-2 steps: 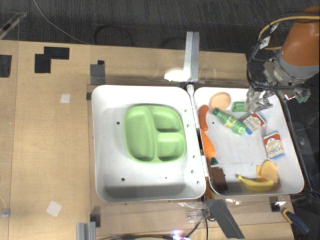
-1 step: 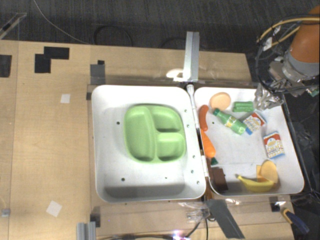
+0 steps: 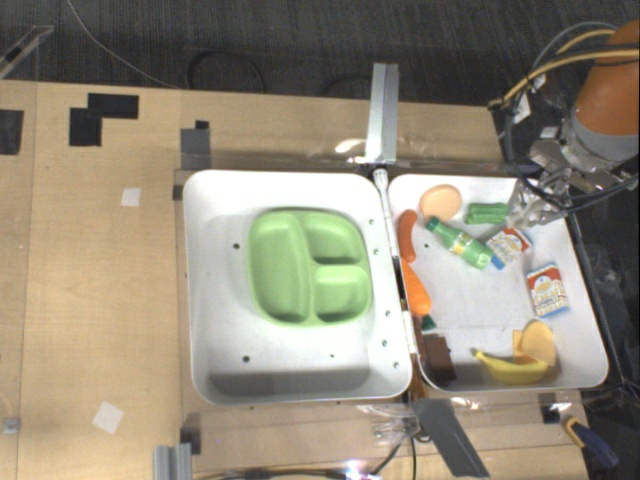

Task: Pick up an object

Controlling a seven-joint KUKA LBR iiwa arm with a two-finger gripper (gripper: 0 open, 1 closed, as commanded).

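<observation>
1. You see the arm [image 3: 605, 108] reaching in at the upper right, its orange band above the grey wrist, with the tool [image 3: 532, 206] hanging over the far right part of the right bin [image 3: 590, 368].
2. You cannot tell from this view whether the tool is apart or together; the metal parts blur into each other there.
3. Just beside the tool lie a small green packet [image 3: 487, 212] and a red-and-white packet [image 3: 508, 245]; whether the tool touches either, you cannot tell.
4. A green bottle [image 3: 458, 242] lies tilted near the middle of the right bin, with a pale peach round object [image 3: 440, 202] near its neck end.
5. Along the right bin's left wall you find a red sausage-shaped toy [image 3: 406, 236], an orange carrot [image 3: 416, 292] and a dark brown block [image 3: 436, 357].
6. A small red-and-white carton [image 3: 547, 290] lies by the right wall; a banana [image 3: 512, 367] and an orange wedge-like piece [image 3: 538, 341] sit at the near edge.
7. The left bin [image 3: 215, 368] holds a green divided tray [image 3: 306, 265].
8. Both bins rest on the wooden tabletop [image 3: 90, 298].
</observation>
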